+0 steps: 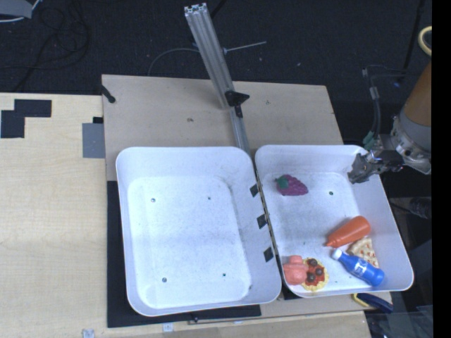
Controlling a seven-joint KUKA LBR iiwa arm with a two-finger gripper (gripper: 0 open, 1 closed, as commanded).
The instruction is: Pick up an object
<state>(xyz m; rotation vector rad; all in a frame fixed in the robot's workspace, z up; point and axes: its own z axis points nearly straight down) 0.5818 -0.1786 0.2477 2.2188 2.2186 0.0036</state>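
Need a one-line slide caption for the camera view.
Claw hovers at the right bin's far corner; carrot, bottle and grapes lie inside.

A pale tan square board [176, 115] lies at the middle of the scene, resting on a dark, speckled black floor [303, 20] that fills the far side, where thin loose cables [63, 20] trail at the far left. A light wooden tabletop [49, 224] with black rectangular patches [25, 115] spans the left side. A slim ribbed aluminium bar [211, 51] slants from the far floor onto the board.
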